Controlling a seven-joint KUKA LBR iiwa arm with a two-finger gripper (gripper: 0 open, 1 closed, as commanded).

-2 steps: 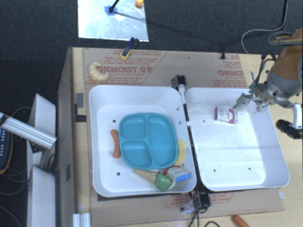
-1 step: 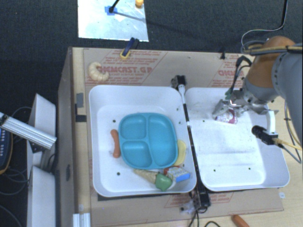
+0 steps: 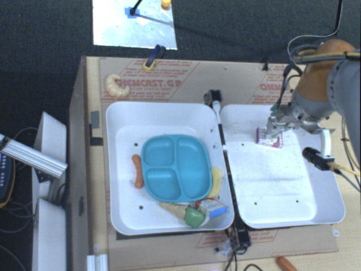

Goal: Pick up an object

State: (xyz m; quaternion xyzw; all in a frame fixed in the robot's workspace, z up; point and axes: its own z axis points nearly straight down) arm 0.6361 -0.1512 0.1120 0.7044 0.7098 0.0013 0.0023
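Box (image 3: 269, 138) is the small pink and white thing in the right bin (image 3: 293, 208), up near the bin's back wall. It is the only loose thing there, so I think it is the one to pick up.

Start at the left. The left bin (image 3: 121, 151) is crowded. A sausage (image 3: 137, 171) lies beside a blue plate (image 3: 176, 167). A yellow piece (image 3: 216, 180) peeks out at the plate's right edge. In front of the plate sit a cone (image 3: 174, 209), a green thing (image 3: 194, 217) and a little blue and white pack (image 3: 213, 208). They all touch or nearly touch, so picking there would be hard.

Move right, past the wall between the bins. The box lies flat. Its long side runs left to right, a bit tilted. The tool (image 3: 276, 123) hangs right over the box's right end, just behind it and very close. I cannot tell if the tool is open or closed, or if it touches the box. Nothing shows the box as held.

The arm (image 3: 324, 95) comes in from the right. The box's left and front sides have lots of bare floor. The back wall is near, so I think the tool has little room on that side. A straight drop looks like the best way in.
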